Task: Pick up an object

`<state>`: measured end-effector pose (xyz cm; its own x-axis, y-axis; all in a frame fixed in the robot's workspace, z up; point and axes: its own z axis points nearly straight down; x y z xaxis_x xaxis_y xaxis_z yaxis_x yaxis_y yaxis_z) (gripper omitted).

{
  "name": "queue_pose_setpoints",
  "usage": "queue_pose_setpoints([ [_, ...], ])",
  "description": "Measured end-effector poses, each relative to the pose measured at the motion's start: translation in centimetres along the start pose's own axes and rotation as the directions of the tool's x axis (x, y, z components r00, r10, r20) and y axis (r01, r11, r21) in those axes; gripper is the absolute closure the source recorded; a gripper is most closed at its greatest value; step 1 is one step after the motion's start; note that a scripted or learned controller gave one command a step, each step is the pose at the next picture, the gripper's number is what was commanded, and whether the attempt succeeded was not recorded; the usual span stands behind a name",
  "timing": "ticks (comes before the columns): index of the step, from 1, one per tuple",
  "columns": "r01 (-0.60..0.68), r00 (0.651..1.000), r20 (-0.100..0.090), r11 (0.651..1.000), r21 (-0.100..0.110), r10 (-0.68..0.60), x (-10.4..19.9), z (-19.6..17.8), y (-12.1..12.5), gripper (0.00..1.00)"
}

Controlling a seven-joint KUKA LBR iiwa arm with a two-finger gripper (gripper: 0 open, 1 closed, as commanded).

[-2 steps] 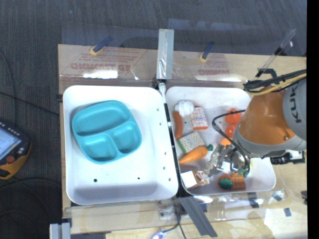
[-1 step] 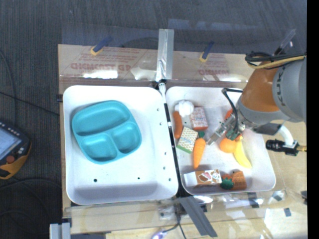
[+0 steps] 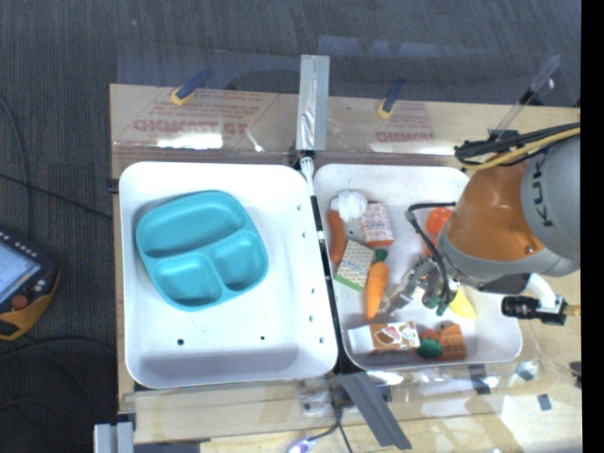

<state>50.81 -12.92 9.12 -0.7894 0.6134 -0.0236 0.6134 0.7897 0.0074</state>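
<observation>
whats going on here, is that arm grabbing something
A KUKA arm reaches in from the right over the right bin, which is full of toy food. Its hand hangs low beside a toy carrot, with nothing visibly held. The left bin holds a blue divided tray.

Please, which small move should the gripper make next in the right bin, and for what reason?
Probably a short descent onto the toy carrot. The gripper sits in the right bin just beside the carrot, with nothing visible between its tips. The carrot lies apart enough from the small box below it to seem the easiest target.
</observation>
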Motion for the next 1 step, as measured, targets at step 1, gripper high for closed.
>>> queue_pose_setpoints([
  [1,0.001,1.0,-0.006,1.0,0.002,-0.001,0.18,0.18,-0.01,0.0],
])
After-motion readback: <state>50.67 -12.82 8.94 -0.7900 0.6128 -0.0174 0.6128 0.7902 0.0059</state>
